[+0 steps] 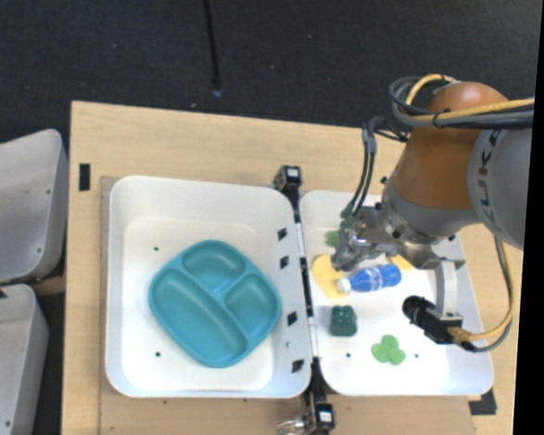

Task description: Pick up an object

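Observation:
My gripper [351, 253] hangs low over the right bin [457, 364], near its left side. Just below it lies a small blue bottle [374, 279] with a white cap, resting partly on a flat yellow piece [325, 272]. The gripper is close above the bottle's cap end; I cannot tell whether it touches. A dark green block [342, 320] sits nearer the front, and a light green lumpy item [389, 350] lies to its right. A small green thing [331, 237] peeks out beside the gripper.
The left bin [123, 360] bears a teal divided plate [213, 301]. The grey and orange arm [443, 168] covers the right bin's back part. A black cable end [425, 317] hangs over the right bin's right side.

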{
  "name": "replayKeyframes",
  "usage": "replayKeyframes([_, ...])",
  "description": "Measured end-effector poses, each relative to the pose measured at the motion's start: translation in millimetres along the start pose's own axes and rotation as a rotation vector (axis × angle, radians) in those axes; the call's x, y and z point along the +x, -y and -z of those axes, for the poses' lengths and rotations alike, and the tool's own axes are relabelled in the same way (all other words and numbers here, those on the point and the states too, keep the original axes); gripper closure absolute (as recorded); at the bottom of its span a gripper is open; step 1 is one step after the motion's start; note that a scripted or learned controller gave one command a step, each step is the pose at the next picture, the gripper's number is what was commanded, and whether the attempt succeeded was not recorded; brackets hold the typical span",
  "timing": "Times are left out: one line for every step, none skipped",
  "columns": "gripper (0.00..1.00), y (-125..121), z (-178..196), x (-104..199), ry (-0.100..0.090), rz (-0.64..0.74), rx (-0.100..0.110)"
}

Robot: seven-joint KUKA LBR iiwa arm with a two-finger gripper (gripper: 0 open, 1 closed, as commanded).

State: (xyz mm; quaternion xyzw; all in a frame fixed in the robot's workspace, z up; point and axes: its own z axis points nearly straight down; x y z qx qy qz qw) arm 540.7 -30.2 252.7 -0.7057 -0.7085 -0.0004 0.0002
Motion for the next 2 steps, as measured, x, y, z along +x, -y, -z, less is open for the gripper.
replayKeyframes([1.0, 11, 6, 47, 0.0, -0.003, 0.0])
replayKeyframes([1.0, 28, -2, 90, 0.001, -0.002, 0.0])
